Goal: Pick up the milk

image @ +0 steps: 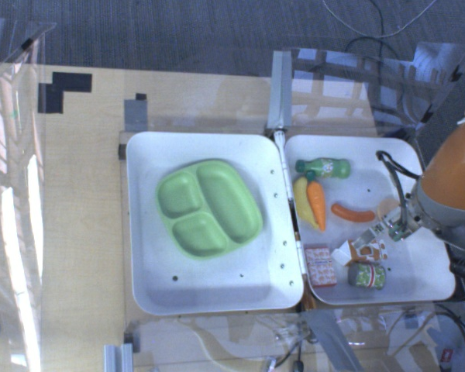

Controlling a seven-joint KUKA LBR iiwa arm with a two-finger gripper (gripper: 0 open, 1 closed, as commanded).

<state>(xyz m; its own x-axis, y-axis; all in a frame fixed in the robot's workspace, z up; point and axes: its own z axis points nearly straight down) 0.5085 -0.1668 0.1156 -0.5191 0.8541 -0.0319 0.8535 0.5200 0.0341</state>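
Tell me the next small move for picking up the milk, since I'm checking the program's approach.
Probably a short descent straight onto the milk carton. The tool sits just up and right of it in the right bin, and whether it grips the carton yet cannot be told. A green can lies right against the carton's lower side, so any sideways drift risks nudging it.

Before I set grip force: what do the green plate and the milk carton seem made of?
Green plate: likely moulded plastic, with an even colour and soft sheen. Milk carton: seemingly printed card or plastic, its folded top is the sign; too small to tell which.
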